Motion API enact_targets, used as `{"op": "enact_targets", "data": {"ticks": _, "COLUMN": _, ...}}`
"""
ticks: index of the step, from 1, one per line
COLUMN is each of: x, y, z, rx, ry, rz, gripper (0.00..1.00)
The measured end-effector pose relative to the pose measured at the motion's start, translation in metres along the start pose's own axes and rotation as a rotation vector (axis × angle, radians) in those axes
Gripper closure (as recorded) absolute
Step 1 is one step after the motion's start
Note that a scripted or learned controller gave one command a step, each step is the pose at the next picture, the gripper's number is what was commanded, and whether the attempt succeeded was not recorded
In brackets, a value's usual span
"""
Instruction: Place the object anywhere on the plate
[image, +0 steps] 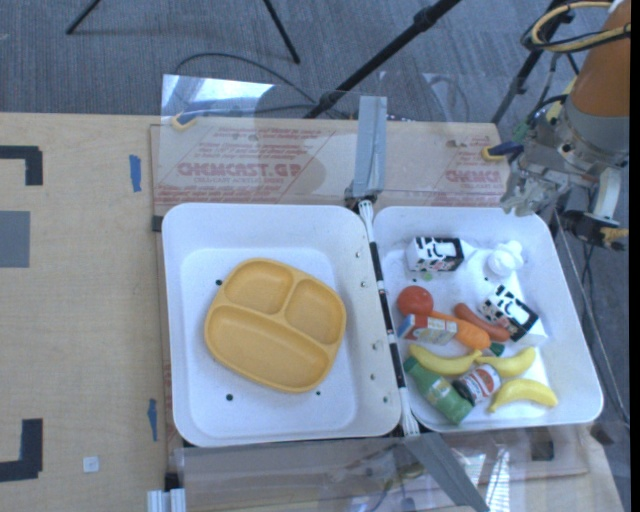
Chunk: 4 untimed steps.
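The gripper (522, 197) hangs over the right bin's (578, 330) far edge. I cannot tell its fingers' state. The yellow plate (275, 323) lies in the left bin (190, 300).

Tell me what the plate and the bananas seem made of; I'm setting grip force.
Plate: looks like hard moulded plastic, matte yellow-orange, one piece with three compartments and rounded ridges. Bananas: likely plastic toy food, smooth with a slight sheen and uniform yellow; whether hollow or solid can't be told.
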<state>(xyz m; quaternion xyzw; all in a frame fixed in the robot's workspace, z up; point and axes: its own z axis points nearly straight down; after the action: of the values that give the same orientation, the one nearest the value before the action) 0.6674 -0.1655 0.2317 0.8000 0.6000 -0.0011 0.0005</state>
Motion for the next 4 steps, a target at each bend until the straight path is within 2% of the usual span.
{"op": "enact_targets", "data": {"ticks": 1, "x": 0.072, "y": -0.058, "z": 0.033, "rx": 0.001, "ry": 0.002, "rz": -0.083, "gripper": 1.00}}
{"op": "enact_targets", "data": {"ticks": 2, "x": 0.052, "y": -0.015, "z": 0.072, "rx": -0.004, "ry": 0.002, "rz": -0.183, "gripper": 1.00}}
{"op": "enact_targets", "data": {"ticks": 3, "x": 0.082, "y": -0.140, "z": 0.003, "rx": 0.001, "ry": 0.003, "rz": -0.331, "gripper": 1.00}}
{"op": "enact_targets", "data": {"ticks": 4, "x": 0.165, "y": -0.184, "z": 0.016, "rx": 0.001, "ry": 0.003, "rz": -0.551, "gripper": 1.00}}
